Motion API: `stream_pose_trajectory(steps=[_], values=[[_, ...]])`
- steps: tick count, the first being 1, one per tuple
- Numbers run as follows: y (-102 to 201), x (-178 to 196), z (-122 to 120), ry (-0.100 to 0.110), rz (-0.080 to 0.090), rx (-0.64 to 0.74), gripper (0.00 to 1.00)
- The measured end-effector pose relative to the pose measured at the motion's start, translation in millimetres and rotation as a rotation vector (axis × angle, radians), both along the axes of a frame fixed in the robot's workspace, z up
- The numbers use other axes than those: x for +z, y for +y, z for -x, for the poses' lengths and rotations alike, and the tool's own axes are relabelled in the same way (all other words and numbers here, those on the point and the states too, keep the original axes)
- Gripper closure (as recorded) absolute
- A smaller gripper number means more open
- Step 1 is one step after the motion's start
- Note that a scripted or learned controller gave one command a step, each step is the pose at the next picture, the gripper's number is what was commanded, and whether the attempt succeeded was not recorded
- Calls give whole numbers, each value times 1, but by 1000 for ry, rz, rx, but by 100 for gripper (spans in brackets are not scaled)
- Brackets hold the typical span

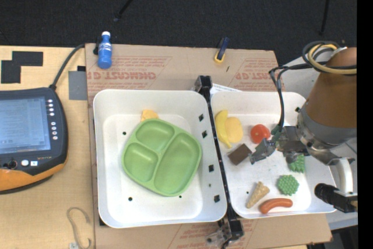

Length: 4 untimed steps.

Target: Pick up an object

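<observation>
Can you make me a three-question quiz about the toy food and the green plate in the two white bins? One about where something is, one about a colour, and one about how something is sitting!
1. Where does the green plate lie?
A. in the left bin
B. in the right bin
C. on the cardboard outside the bins

2. What colour is the sausage near the front of the right bin?
A. blue
B. red-orange
C. white

3. How does the green plate sit?
A. standing on its edge
B. flat, hollows facing up
C. under a pile of toys

Answers:
1 A, the plate rests inside the left bin.
2 B, the sausage is red-orange, beside the cone.
3 B, its three hollows face the camera.
</observation>
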<state>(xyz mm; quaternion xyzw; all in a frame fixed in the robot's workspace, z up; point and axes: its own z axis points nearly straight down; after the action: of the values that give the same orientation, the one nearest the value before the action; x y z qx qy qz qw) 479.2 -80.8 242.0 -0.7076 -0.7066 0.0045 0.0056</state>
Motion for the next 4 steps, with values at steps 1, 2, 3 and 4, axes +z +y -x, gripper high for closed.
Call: stream_pose_trajectory(steps=[1, 2, 3, 4], values=[[0, 6, -2, -12, 1, 2, 0], [4, -47, -11, -5, 0, 3, 0], [-1, -101, -1, -3, -1, 1, 0], [0, -155, 0, -8, 1, 0, 0]])
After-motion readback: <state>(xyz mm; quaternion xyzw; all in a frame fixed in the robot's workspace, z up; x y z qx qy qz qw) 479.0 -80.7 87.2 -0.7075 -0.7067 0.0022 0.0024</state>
